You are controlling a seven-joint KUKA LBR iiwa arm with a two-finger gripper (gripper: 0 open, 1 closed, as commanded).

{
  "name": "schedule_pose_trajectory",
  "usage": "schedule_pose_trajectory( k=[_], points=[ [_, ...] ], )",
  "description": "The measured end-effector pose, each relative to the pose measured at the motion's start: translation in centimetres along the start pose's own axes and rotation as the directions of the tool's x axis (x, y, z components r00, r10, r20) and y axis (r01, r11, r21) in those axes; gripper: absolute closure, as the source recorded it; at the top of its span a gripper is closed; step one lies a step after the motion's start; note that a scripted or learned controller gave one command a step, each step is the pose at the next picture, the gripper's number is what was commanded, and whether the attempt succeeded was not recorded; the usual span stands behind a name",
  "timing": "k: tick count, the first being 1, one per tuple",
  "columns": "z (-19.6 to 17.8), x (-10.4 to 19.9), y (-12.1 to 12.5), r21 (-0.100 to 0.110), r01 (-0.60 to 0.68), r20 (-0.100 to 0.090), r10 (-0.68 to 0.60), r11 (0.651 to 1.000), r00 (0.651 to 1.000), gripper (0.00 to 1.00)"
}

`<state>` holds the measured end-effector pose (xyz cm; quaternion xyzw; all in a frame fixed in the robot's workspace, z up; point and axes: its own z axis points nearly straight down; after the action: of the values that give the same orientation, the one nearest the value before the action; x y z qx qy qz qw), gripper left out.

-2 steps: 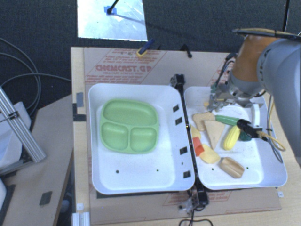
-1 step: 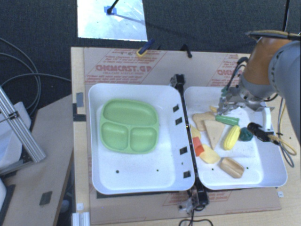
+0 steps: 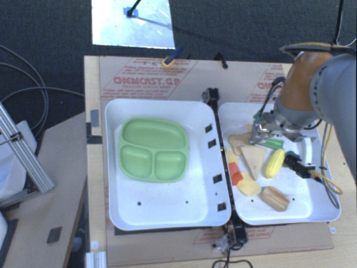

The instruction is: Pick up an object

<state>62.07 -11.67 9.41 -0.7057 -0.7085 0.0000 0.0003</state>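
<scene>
The gripper (image 3: 257, 134) is down in the right bin (image 3: 318, 205) over the tan piece (image 3: 240, 142) beside the green piece (image 3: 273, 144), grip unreadable, nothing lifted yet, so the pick remains ahead.

Overall light: bright and even, coming from above; colours read true.
Glare: the shiny sheet (image 3: 133, 14) far up and left of the hand (image 3: 257, 135) is blown out to near white, with little surface detail.
White bins: the left bin (image 3: 167, 205) and the right bin (image 3: 312, 205) look bright but keep their edges; soft grey shading runs along their inner walls.
Shadows: faint and short beneath the hand and the arm (image 3: 321, 88); none are hard-edged.
Sharpness: moderate; small items below the hand are slightly soft, and printed lettering on the counter (image 3: 145, 77) stays readable.
Dark surround: the floor (image 3: 44, 27) left of the hand looks grainy.
</scene>
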Motion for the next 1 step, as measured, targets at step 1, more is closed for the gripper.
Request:
schedule_pose_trajectory(
  k=[1],
  points=[
    [0.52, -7.70, -0.52, -0.011, -0.007, 0.004, 0.007, 1.000, 1.000, 1.00]
  ],
)
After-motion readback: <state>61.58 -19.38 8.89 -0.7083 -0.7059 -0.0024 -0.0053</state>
